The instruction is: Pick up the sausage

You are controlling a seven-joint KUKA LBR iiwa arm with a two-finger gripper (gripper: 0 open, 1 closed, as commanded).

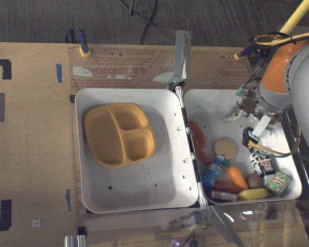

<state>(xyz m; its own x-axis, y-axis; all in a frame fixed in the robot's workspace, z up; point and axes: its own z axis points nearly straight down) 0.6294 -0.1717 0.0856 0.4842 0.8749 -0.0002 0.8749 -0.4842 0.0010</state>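
While the left bin [92, 189] carries just a yellow plate [118, 134] in its upper left part, bare white floor runs along its right wall and across its whole lower half, so that side has plenty of free room. Above it, the cardboard [113, 68] on the bench bears faint red print, too blurred to read. Across the divider [185, 133], the right bin [206, 104] is crowded low down: the sausage [198, 138] lies close along the bin's left wall, slanting down toward a round biscuit [225, 147], which lies apart from it. Below these sit a blue bottle [212, 173], a carrot [237, 177], a banana [252, 193] along the near rim, a black-and-white carton [263, 163] and a green-and-white can [278, 182] in the lower right corner; any lettering on them is too small to read. The bin's upper part is open floor. The gripper [247, 109] hangs over that upper right area, well apart from the sausage, with nothing visibly held; whether its jaws are parted or closed cannot be told.
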